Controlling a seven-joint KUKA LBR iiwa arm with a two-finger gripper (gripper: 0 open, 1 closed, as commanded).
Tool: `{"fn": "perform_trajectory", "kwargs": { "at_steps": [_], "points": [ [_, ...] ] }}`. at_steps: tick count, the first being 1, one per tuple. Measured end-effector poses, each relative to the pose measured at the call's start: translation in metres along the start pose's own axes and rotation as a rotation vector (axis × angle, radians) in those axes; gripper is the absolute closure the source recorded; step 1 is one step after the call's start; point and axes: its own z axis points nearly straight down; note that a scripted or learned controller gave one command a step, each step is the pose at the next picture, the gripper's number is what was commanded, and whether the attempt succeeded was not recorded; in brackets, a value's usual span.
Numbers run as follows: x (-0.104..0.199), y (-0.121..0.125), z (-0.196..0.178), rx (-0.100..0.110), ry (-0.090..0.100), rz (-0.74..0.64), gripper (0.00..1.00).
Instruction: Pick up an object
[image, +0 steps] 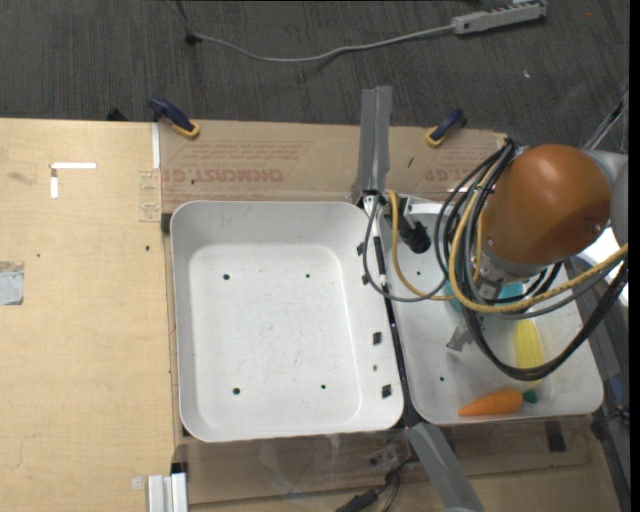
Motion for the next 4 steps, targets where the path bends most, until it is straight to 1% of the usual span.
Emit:
{"fn": "perform_trajectory", "kwargs": {
  "at_steps": [1,2,3,4],
  "points": [
    [0.081,0.013,-0.104,0.0,0.005,-0.083,0.0],
    [0.016,0.076,-0.001,-0.001,0.002,-0.12,0.0],
    [0.087,0.009,-0.001,0.0,0.003,-0.163,0.0],
    [0.047,0.109,-0.001,-0.001,0.003,-0.238,0.0]
  ]
}}
